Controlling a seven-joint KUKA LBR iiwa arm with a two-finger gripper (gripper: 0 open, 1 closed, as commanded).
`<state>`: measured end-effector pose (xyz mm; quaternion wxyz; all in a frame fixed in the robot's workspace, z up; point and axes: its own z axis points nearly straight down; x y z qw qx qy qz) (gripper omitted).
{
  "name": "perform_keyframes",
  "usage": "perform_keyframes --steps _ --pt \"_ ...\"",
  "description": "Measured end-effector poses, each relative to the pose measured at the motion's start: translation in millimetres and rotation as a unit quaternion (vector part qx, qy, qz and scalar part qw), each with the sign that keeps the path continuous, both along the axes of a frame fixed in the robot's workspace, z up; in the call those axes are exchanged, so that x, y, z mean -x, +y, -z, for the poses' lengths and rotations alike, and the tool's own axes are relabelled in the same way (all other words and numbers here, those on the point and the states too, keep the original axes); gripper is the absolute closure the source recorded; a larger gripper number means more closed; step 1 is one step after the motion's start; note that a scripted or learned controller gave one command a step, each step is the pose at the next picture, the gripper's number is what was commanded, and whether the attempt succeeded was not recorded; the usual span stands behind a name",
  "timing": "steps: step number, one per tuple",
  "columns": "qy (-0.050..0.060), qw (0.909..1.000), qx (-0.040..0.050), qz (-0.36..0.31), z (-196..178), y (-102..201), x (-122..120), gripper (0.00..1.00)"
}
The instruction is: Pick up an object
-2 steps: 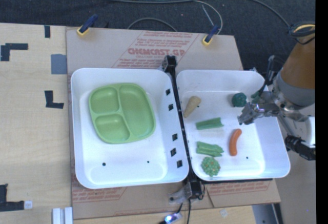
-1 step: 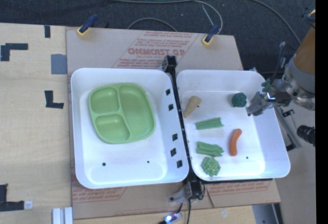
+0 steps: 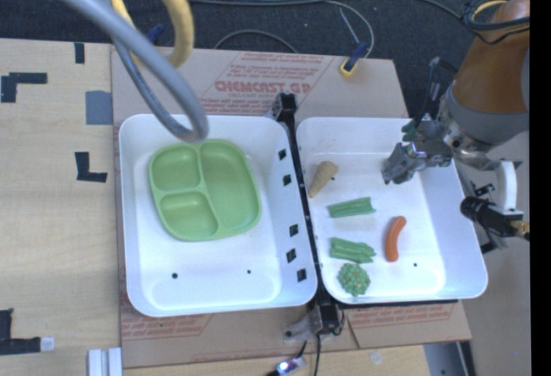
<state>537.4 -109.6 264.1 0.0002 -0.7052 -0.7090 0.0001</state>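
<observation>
Orange sausage (image 3: 393, 238) in right bin (image 3: 461, 271), approx 4 o'clock of bin centre, long axis running 12–6, tilted slightly toward 1. Gripper (image 3: 399, 166) hovers at bin's 1 o'clock w/ nothing seen between fingers; can't tell gap. Smooth, rounded sausage; green beans (image 3: 351, 207) flat; broccoli (image 3: 353, 279) bumpy.

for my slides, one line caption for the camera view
Gripper above the right bin of toy food; green divided plate in the left bin.
</observation>
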Motion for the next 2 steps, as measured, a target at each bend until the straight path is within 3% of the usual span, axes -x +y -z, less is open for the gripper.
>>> perform_keyframes --steps 2 --pt "0.001 1.0 -0.0001 -0.001 14 101 -42 1.0"
